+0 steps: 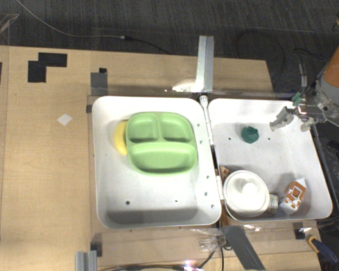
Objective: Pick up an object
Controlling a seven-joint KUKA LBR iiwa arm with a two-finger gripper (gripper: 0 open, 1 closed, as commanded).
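Pincer [289, 119] poised over right bin's [316, 151] far right part, fingers spread apart, nothing between them. Nearest in that bin: white bowl [246, 193] at front left, small bottle with an orange-and-white label [291, 197] lying just beside it at front right. Farther back, dark green lump [250, 134], left of pincer. In left bin [107, 196], green divided plate [160, 141] overlapping yellow item [120, 138]. Wooden worktop [39, 168] beneath.
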